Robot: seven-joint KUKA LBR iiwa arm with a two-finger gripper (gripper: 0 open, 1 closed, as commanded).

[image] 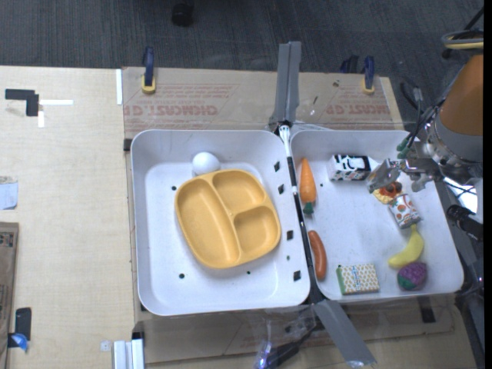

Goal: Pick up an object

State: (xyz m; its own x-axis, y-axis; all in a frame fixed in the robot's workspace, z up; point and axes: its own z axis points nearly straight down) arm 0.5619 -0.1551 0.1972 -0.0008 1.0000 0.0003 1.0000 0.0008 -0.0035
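- My pincer hangs low over the far right part of the right bin, the orange band of my arm just behind it at the picture's right edge.
- How my pincer stands, wide or narrow, I cannot tell; the metal parts blur together there.
- I judge the step in hand to be the approach: nothing shows as lifted, and every object lies on the bin floor.
- The nearest thing, and so my likely target, is a small carton lying just under and slightly nearer the camera than my pincer, touching it or almost so.
- The carton looks like a little box, white with red, orange and green print, lying tilted on its side.
- The next move calls for settling straight down around the carton and closing across its narrow sides; it may skid on the smooth floor.
- Just to my pincer's left sits a black-and-white box.
- Further toward the camera lie a banana and purple grapes, well clear of my reach line.
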